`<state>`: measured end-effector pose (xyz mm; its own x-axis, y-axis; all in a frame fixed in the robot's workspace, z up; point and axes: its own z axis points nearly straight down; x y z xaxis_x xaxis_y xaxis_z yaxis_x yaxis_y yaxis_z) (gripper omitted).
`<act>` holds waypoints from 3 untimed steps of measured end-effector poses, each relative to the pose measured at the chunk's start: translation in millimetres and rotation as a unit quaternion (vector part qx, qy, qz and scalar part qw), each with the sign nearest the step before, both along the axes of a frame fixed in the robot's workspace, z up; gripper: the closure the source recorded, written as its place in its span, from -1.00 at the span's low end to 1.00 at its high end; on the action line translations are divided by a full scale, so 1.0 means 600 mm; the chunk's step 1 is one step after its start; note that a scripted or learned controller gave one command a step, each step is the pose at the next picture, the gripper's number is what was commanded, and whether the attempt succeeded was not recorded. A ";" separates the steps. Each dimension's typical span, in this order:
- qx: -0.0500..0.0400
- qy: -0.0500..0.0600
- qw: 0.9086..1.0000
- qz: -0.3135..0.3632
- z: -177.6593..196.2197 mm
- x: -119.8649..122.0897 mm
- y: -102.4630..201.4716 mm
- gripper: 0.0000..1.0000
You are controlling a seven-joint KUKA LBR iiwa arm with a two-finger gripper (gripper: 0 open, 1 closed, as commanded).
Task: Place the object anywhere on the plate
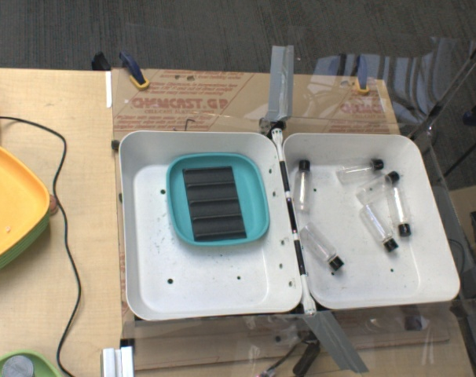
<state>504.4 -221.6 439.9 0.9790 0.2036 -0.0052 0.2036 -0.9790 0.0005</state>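
Two white bins are seen side by side on the tabletop (73, 210). Left bin (144, 273): teal plate (258, 203) bearing a black ribbed insert (214, 203). Right bin (426, 273): five clear black-capped tubes (397, 204), scattered, well apart from the plate. Yellow dishes (10, 210) lie far left.

Only readable print is on the cardboard sheet (222, 100) lying under the bins at 12 o'clock. Red block lettering above the left bin reads roughly "CHEMCAST GP", upper left of the sheet; the first letters are partly washed out. Smaller red lines above and below it are too blurred to read. Same red print repeats at the sheet's right end, about 1 o'clock, under a clear film, illegible there.
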 end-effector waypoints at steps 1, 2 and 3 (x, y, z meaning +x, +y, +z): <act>0.000 0.000 1.000 0.000 0.000 0.020 0.000 -1.00; 0.000 0.000 1.000 0.001 0.000 0.035 0.000 -1.00; 0.000 0.000 1.000 0.000 -0.001 0.067 0.000 -1.00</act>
